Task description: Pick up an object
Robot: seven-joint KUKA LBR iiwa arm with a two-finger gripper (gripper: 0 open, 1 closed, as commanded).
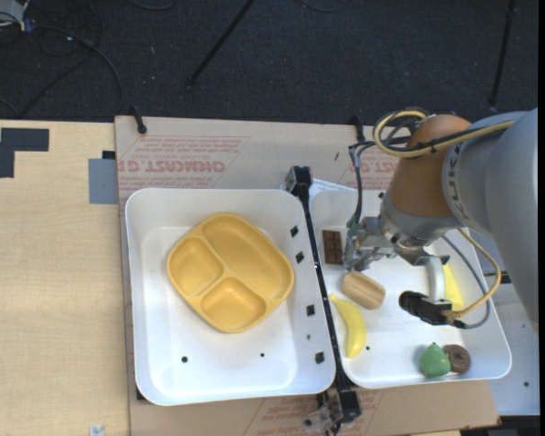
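Note:
My gripper [359,254] hangs low in the right bin [490,357], near its left wall. Just in front of it lies a tan bread-like roll [364,290], close to the gripper tip or touching it. A small brown chocolate bar [332,246] lies just left of the gripper. A yellow banana [351,325] rests at the bin's front left. A green fruit [433,361] and a brown ring-shaped piece [457,359] sit side by side at the front right. I see nothing lifted off the bin floor.
The left bin [154,352] holds a yellow divided plate [229,271]. A black divider [313,280] runs between the bins. A yellow item [453,285] lies partly hidden behind the wrist at the right. The arm's bulk covers the right bin's back right.

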